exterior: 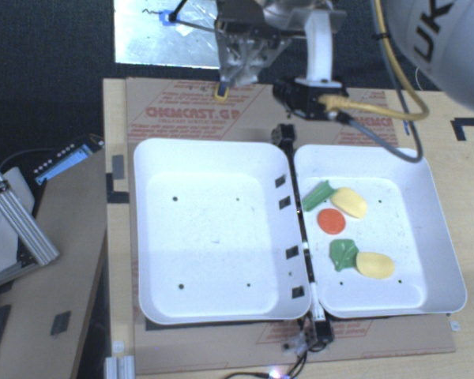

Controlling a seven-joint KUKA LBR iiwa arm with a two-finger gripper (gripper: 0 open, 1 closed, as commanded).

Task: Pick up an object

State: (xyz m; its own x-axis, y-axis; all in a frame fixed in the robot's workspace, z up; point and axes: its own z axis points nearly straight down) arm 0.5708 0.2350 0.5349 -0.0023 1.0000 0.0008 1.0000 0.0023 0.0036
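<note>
- Toys in the right bin (438,235): green pod (316,195), two yellow pieces (349,202), orange disc (331,221), green leaf (343,254).
- Gripper (238,68) hangs beyond the bins; its state cannot be told.
- Cardboard (182,110) reads "CHEMCAST".

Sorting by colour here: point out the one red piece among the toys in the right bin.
The round red disc, between the green stick and the green leafy piece; the remaining two pieces are yellow.

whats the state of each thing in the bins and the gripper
gripper: raised above the bench behind the left bin, nothing between its fingers
left bin: flat on the bench
right bin: holds five pieces
green bean: lying flat
orange disc: lying flat
</note>
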